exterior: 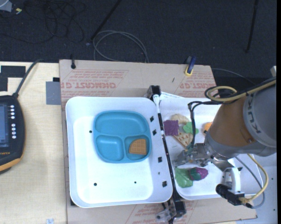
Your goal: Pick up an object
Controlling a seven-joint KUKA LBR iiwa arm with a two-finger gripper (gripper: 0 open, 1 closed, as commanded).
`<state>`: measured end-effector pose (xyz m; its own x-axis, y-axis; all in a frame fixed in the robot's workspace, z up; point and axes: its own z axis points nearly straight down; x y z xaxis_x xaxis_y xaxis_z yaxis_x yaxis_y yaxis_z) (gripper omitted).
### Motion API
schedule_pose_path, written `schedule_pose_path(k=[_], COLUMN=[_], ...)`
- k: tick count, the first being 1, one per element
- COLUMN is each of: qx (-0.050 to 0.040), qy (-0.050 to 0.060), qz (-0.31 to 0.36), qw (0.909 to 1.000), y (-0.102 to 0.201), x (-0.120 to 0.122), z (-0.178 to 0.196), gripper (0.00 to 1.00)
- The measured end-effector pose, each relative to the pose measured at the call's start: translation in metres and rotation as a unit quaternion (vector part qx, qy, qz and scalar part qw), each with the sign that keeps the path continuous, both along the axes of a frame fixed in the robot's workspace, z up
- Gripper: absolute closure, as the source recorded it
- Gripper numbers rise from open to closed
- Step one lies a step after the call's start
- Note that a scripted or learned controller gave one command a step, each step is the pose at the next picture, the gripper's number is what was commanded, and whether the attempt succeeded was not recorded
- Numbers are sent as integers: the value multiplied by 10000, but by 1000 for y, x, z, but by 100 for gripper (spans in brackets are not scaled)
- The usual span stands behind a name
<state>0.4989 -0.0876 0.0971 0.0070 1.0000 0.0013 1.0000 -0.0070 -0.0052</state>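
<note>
The arm reaches from the right into the right bin (196, 194), and my gripper (190, 158) hangs low over the bin's middle, just above a green and purple toy (192, 175). Behind it lie a purple piece (171, 127), a tan waffle-like piece (182, 137), a green piece (189, 127) and an orange bit (208, 126) by the arm. The wrist hides part of the bin's contents. In the left bin (84, 181) sits a blue divided plate (120, 135) with a brown cookie-like piece (139, 147) in its lower right compartment.
A teach pendant (3, 129) lies on the bench at far left. Cardboard (131, 80) underlies both bins. Cables loop around the arm's wrist (224, 93) and over the right bin's near right corner.
</note>
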Motion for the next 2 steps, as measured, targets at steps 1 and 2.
schedule_pose_path(k=[1,2], qx=[1,-10], qy=[-15,-32], qz=[28,38], qw=[10000,10000], y=[-5,-21], x=[-24,28], z=[-10,-9], gripper=[0,0])
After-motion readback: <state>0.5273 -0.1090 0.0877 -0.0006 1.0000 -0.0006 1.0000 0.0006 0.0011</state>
